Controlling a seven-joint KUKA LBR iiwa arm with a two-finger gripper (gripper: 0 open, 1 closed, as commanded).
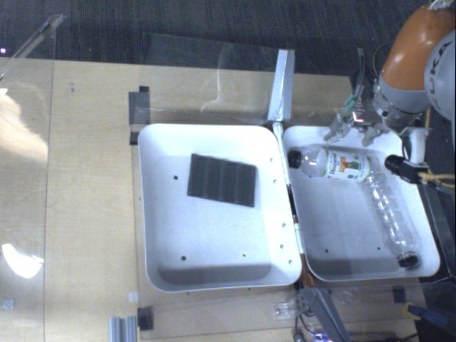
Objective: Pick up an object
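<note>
Wooden bench (78, 212) bearing 2 white bins. In the right bin (356, 262), 2 clear bottles: labelled bottle (333, 164) lying crosswise, unlabelled bottle (392, 219) along the wall. Gripper (356, 123) poised above the labelled one, jaws apart, empty, seemingly ready for descent.

I see a dark grey ribbed pad (221, 180) in the white left bin (160, 212). The clear bottle (333, 164) by the right bin's (342, 226) back edge carries a white label, seemingly orange-and-green printed.

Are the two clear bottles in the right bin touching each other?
Cannot tell. In the camera view the labelled bottle ends right where the long bottle begins; clear plastic hides any gap or contact.
</note>
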